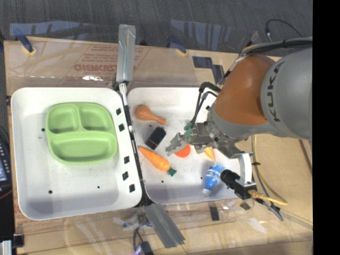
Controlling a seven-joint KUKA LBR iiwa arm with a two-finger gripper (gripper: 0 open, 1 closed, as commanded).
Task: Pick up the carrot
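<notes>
Brown paper under clear plastic covers the counter (64,57), which carries two shallow white bins side by side. A green divided plate (81,132) lies in the left bin (32,195). The carrot (155,159) lies in the right bin (175,97), near the wall it shares with the left one, slanting with its green stub toward the near rim. Close around it are a black block (156,137), a tan drumstick-shaped toy (149,115), a red-orange piece (183,152) and a blue and white item (212,178).

The gripper (180,142) hangs over the red-orange piece, a little to the right of the carrot; whether it is released or clenched I cannot tell, and nothing is seen held.

The carrot looks like a light, stiff plastic toy, smooth and tapered, so it may well slip or roll. Its thick middle, pinched across the long axis, seems the safest hold.
</notes>
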